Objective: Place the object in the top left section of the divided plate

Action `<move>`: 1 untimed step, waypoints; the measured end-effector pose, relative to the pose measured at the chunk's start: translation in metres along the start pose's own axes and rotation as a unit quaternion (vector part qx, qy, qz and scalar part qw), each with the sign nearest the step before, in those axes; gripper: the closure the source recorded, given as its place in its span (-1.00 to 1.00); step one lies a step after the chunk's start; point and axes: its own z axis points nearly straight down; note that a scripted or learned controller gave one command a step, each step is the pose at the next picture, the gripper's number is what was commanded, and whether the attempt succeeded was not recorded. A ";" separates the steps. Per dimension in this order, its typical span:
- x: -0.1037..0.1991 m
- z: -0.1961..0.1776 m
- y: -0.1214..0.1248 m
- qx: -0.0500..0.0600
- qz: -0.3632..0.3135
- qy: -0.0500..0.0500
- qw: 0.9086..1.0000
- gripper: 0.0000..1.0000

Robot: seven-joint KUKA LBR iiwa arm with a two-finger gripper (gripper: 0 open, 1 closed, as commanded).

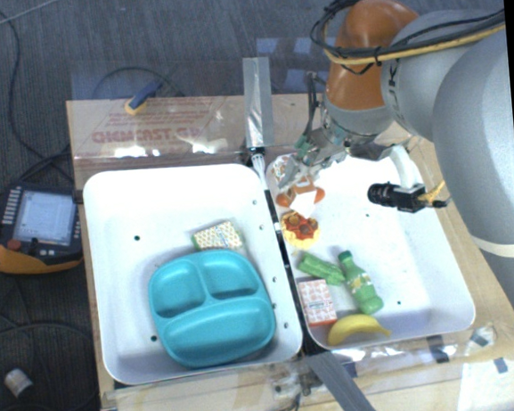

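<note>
Orange plastic toy food just beside the bin divider looks light, rigid, slick, best pinched across its middle; gripper hovers there, whether spread I cannot tell.

teal divided plate, white bins, yellow banana, green bottle

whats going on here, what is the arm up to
The grey arm reaches in over the right bin, its gripper low at the far left corner among small toy food items. Whether it has anything is unclear. A banana, a green bottle and a small carton lie nearer the front. The blue divided plate sits in the left bin, a small patterned box touching its far rim.
</note>
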 end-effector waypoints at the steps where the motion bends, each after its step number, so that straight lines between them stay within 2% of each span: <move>1: 0.052 -0.004 -0.065 -0.004 -0.121 -0.001 0.993 1.00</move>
